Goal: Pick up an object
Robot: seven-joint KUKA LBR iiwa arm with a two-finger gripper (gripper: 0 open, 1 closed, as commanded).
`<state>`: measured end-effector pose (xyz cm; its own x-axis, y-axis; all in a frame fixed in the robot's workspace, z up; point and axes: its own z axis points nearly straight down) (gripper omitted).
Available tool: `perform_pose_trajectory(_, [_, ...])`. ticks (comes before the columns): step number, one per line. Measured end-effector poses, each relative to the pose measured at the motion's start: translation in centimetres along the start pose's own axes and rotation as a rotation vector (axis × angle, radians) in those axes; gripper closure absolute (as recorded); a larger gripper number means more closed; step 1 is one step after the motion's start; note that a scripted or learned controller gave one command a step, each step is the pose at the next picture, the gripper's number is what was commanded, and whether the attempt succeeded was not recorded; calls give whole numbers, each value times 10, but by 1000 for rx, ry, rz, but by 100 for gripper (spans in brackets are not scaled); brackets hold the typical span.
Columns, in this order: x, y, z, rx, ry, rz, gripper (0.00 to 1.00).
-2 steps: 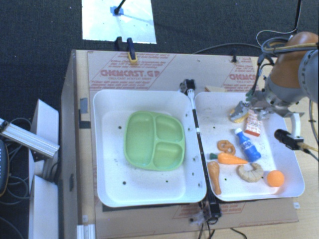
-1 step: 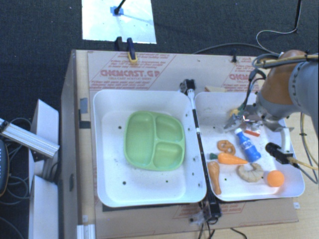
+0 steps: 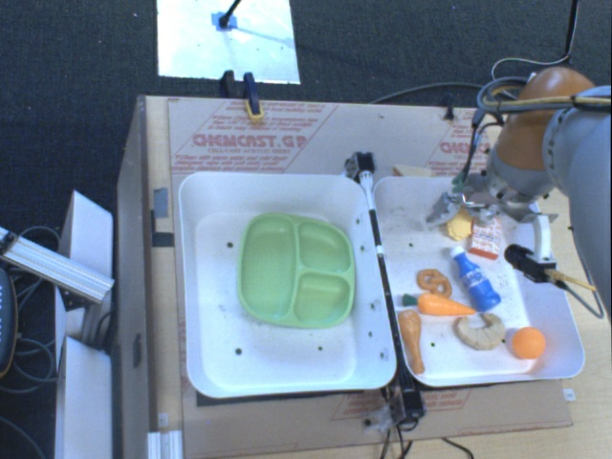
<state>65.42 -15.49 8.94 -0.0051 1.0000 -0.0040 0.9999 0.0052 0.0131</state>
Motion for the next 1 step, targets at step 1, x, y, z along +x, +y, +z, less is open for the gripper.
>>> perform_pose_trajectory(1, [0, -1, -10, 7, 2, -2, 100])
